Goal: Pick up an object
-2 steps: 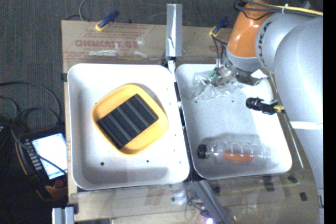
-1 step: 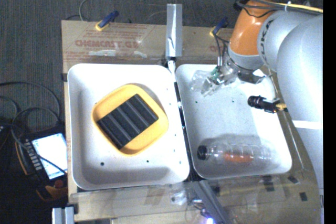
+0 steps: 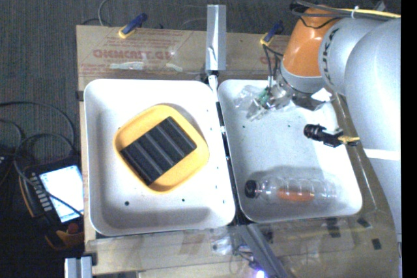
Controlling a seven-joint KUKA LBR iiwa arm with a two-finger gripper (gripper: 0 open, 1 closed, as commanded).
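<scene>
Gripper [image 3: 277, 96] low at back of right white bin [image 3: 296, 140], beside crumpled clear wrapper [image 3: 251, 101] (likely target); opening can't tell. Clear plastic bottle [image 3: 293, 190] lies nearer bin's front, untouched.

arm: grey, enters from right, bent down over bench
band: orange, above wrist, upper right
gripper [image 3: 273, 97]: low, pointing down-left; finger state unclear
wrist: tilted toward view's left

Bright overhead light (slightly soft focus), faint shadows.
</scene>
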